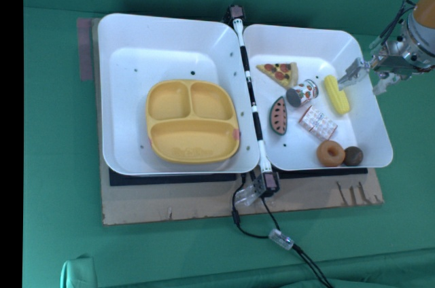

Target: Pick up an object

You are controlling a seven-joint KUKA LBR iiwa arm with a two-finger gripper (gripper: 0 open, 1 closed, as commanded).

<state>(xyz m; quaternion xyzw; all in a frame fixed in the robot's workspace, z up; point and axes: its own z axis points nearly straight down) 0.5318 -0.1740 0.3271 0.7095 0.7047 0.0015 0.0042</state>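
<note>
The end effector (367, 75) hovers at the right bin's (370, 134) edge, its fingers spread apart and holding nothing. Just beside it lies the corn (336, 94) (probably the easiest target), apart from the can (302, 92), so a descent looks unobstructed.

Right bin (370, 123): toys crowd middle, far-left corner floor free. Left bin (122, 76): yellow tray (192, 121) fills centre, margins open.

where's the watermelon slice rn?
The watermelon slice lies in the right bin, near its left wall by the divider, just below the pizza slice and left of the small can.
</note>
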